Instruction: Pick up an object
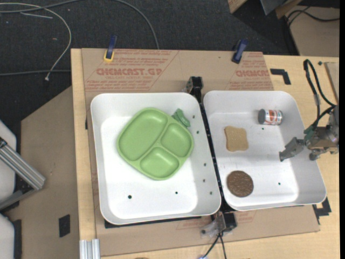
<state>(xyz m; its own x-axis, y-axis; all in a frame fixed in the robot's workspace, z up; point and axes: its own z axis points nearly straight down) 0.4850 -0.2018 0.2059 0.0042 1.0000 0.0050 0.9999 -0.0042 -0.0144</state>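
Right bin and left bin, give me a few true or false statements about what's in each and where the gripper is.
1. The green tray lies in the left bin. True.
2. The can stands upright. False: it lies on its side in the right bin.
3. The round patty lies nearer the camera than the tan slice. True.
4. The gripper is over the left bin. False: it is at the right bin's right side.
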